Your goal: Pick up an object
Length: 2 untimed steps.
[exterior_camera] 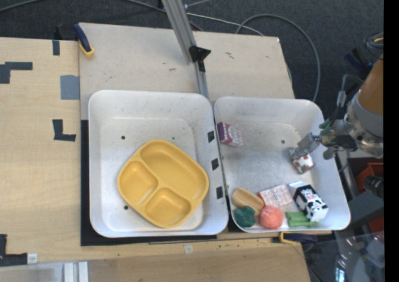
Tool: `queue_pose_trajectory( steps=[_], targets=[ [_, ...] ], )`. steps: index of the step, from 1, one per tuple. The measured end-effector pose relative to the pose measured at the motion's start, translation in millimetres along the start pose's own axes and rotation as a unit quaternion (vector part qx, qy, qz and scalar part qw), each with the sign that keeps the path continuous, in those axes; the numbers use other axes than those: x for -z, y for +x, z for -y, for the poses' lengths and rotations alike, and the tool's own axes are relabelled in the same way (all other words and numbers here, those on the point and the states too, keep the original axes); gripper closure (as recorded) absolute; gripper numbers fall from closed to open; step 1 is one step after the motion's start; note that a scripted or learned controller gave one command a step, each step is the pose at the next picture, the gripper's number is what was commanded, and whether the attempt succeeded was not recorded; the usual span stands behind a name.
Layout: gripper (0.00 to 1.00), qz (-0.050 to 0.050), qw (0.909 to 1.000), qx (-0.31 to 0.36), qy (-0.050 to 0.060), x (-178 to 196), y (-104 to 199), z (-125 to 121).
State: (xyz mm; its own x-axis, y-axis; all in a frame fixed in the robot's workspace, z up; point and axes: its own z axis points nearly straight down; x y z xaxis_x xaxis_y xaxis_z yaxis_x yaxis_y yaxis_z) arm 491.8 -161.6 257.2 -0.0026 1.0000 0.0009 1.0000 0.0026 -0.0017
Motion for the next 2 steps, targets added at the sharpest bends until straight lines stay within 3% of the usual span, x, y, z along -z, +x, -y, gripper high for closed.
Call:
queue_pose_trajectory(
  steps=[1, 2],
  targets=[
    [0.0, 0.0, 1.0, 0.0, 0.0, 0, 0, 0],
    [0.0, 0.0, 1.0, 0.0, 0.003, -58, 5, -4]
  ],
)
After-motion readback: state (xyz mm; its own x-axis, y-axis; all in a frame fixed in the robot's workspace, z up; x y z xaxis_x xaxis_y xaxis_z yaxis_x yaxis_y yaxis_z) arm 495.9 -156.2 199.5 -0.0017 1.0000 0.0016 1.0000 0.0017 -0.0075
